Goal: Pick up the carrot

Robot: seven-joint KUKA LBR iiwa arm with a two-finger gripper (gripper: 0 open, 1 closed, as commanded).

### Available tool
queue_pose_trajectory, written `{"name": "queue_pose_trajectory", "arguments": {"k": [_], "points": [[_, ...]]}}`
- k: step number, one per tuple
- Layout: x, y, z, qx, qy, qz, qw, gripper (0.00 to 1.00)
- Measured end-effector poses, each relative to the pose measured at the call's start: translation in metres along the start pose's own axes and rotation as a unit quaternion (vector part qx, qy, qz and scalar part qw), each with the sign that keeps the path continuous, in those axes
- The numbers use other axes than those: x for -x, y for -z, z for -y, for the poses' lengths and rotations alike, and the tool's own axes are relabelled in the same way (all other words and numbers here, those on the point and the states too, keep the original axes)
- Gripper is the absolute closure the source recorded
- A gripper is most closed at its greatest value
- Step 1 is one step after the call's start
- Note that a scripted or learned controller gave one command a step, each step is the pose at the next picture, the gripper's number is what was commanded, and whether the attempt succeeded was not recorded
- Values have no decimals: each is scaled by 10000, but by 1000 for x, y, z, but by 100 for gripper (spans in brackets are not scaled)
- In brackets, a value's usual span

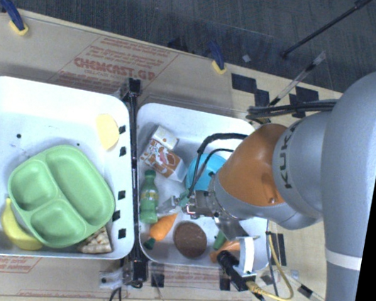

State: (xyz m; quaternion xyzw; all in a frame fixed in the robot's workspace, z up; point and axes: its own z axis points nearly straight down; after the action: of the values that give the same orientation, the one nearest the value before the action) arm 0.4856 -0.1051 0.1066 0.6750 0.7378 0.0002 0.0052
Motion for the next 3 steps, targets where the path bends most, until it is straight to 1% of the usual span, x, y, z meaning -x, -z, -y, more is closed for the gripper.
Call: {"name": "queue_pose_trajectory", "arguments": {"k": [1, 2, 3], "points": [[-1, 7, 1, -59, 72, -20, 10000, 100], [-2, 16, 0, -87, 127, -24, 9999, 100], [-9, 45, 3, -68, -860, -32, 9963, 100]]}}
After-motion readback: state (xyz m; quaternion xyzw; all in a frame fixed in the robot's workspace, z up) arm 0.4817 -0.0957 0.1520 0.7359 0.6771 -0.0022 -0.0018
